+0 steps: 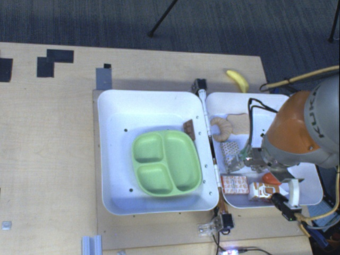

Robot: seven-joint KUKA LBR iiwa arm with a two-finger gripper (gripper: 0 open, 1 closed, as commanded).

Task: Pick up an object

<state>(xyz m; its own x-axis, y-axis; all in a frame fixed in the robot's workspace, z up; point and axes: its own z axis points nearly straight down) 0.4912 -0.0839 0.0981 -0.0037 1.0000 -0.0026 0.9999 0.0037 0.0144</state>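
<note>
Beside the gripper [240, 162] lies a patterned packet [234, 184].

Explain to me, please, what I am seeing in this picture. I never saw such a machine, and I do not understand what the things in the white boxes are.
One camera above a wooden bench looks down at a slant. The grey and orange shape at the right is a robot arm, moved by a program. Its tool is low over the right bin, where small things lie: a beige toy, a red patterned packet, an orange and white carton. I cannot tell if it holds anything. The left bin holds a green divided plate and a small brown piece. A banana lies on the bench behind the bins.
</note>
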